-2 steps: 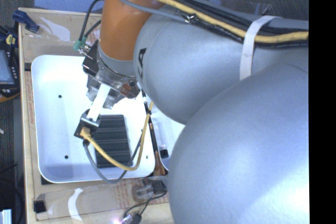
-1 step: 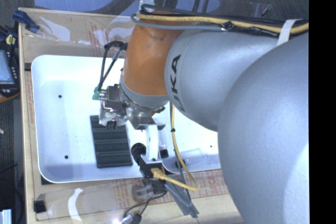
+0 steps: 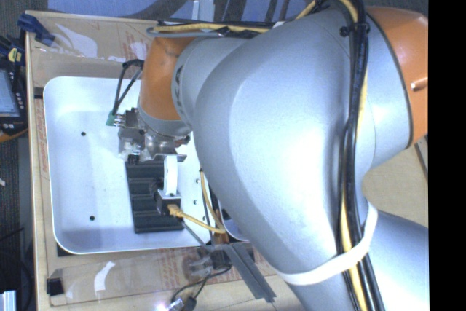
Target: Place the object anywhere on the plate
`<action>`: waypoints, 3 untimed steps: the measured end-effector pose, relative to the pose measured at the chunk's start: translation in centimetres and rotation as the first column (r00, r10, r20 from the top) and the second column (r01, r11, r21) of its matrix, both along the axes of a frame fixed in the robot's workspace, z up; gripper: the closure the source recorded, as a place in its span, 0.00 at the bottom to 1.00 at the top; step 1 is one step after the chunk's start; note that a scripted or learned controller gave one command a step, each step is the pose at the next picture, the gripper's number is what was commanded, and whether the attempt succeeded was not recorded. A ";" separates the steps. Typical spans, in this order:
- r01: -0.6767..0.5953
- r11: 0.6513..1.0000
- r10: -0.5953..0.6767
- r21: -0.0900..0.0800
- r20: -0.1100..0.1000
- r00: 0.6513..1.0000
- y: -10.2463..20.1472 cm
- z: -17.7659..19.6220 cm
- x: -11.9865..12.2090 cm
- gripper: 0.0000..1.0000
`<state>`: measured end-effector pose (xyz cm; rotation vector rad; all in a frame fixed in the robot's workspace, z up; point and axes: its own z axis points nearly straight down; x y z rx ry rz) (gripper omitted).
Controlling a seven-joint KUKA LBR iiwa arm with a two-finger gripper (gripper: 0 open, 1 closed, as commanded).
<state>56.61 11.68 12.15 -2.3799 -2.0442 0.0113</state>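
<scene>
The gripper (image 3: 149,146) hangs low over the right half of the left bin (image 3: 62,156); whether it is open or closed I cannot tell. The arm (image 3: 291,120) covers everything to the right of that bin, so the object's place and make are hidden. As a guess, treat it as light and perhaps slippery, and grip it across its narrowest middle.
</scene>
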 end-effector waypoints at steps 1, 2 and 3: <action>0.202 0.979 -0.202 0.012 0.032 0.979 -0.2 -2.2 -3.9 1.00; 0.472 0.881 -0.472 0.003 0.005 0.881 5.5 -2.9 0.3 1.00; 0.175 0.985 -0.175 0.003 0.004 0.985 4.4 8.3 0.9 1.00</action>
